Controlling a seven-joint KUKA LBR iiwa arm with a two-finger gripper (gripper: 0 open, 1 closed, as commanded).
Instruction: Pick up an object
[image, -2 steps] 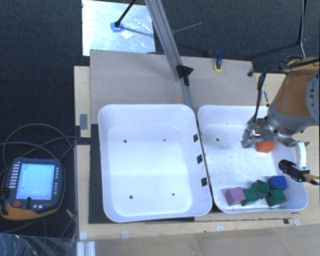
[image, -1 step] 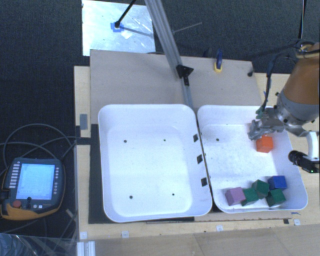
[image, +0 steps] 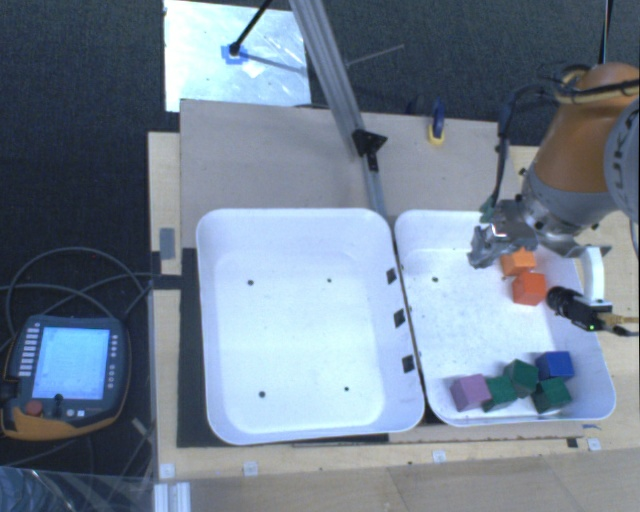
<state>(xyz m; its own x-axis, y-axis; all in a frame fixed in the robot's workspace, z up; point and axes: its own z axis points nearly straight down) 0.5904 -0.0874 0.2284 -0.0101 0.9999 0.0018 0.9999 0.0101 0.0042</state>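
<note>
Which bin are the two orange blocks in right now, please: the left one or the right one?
The right bin. Both orange blocks lie on its floor near the far right corner, just beside the hand.

- grey arm with the orange band (image: 590, 130): cut off at 3 o'clock
- upper orange block (image: 518, 263): partly tucked under the gripper (image: 487, 245)
- gripper's fingers too blurry to read
</note>
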